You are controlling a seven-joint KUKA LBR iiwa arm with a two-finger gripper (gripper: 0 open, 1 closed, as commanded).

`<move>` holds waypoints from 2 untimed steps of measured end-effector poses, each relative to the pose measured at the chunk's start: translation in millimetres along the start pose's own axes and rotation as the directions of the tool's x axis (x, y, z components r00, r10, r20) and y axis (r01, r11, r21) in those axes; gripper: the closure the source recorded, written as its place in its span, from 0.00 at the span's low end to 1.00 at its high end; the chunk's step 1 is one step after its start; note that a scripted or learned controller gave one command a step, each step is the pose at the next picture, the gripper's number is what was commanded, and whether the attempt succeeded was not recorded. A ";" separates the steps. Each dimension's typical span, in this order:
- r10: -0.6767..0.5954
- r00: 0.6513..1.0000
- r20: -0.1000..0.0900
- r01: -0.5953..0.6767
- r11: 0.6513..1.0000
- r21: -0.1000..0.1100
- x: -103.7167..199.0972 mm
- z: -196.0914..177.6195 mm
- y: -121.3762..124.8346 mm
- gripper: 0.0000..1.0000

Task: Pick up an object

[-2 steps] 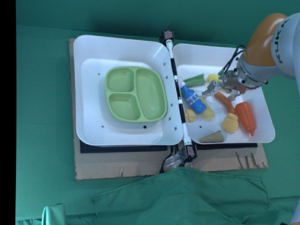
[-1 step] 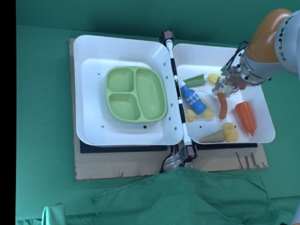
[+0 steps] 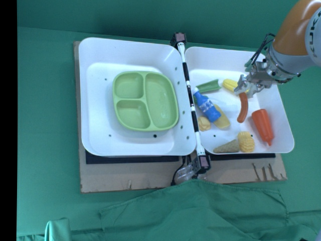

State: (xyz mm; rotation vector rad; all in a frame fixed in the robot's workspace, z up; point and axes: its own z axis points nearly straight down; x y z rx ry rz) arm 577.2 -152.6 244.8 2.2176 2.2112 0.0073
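**Camera view: sausage lies just below the jaws, long axis running away from them**

Camera view is taken from above the worktop point(image 3: 50, 109), with the arm reaching in from the right over the right bin point(image 3: 281, 134). The gripper point(image 3: 244, 88) is seen low over the upper part of that bin. Whether the jaws are released or clenched cannot be told; nothing is seen between them.

The nearest thing is judged to be the red sausage point(image 3: 243, 107). Its upper end sits just beside the gripper's tip, and its long axis runs downward in the picture, nearly straight, away from the jaws. A grasp would best be taken across that axis, so a short shift down the picture toward the sausage's middle is called for.

A yellow corn piece point(image 3: 229, 85) lies just to the left of the gripper, and an orange carrot point(image 3: 263, 125) lies near the sausage's right side. Either could be nudged on descent.

The green plate point(image 3: 145, 100) rests in the left bin point(image 3: 95, 59), well apart.
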 end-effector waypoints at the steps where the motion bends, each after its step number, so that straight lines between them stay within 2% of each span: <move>1: -0.001 1.000 0.000 0.001 1.000 -0.002 2.3 -65.4 6.3 1.00; 2: 0.000 1.000 0.001 0.000 1.000 -0.003 -1.9 -132.4 10.8 1.00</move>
